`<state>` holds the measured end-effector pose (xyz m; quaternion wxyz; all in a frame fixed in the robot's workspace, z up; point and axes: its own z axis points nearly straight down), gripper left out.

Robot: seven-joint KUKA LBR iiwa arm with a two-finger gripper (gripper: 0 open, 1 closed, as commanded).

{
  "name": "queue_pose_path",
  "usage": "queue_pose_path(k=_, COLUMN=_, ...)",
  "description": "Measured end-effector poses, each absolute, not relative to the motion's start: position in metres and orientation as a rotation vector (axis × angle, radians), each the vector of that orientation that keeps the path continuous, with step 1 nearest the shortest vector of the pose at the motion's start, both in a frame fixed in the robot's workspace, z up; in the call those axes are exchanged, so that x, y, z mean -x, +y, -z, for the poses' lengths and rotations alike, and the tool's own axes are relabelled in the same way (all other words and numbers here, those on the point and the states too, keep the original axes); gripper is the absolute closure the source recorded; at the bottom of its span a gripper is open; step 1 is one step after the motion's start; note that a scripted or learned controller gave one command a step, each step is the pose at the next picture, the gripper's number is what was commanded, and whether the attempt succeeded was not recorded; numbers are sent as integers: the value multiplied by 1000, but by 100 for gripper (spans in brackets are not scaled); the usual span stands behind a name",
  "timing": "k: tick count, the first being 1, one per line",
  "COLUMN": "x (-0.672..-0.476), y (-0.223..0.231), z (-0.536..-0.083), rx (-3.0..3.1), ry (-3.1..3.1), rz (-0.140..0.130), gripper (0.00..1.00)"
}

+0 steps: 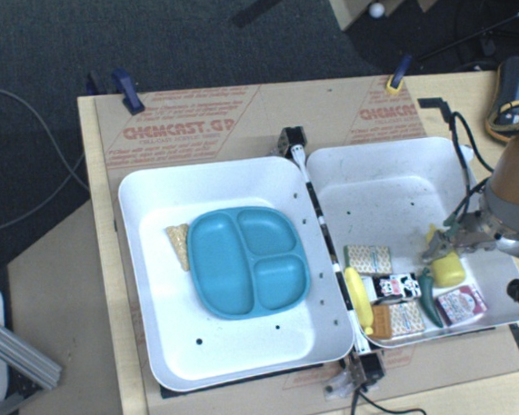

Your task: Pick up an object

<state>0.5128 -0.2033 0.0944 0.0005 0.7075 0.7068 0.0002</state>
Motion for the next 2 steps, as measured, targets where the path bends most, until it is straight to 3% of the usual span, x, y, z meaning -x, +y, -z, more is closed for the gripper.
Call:
queue_pose_path(k=1, x=-532, y=-147, z=-199, rx=-2219, ry=2223, rz=-1, gripper=100)
queue_pose_path(k=2, x=-530, y=-61, z=-222, rx=-2220, ry=2223, rz=-2, gripper=100)
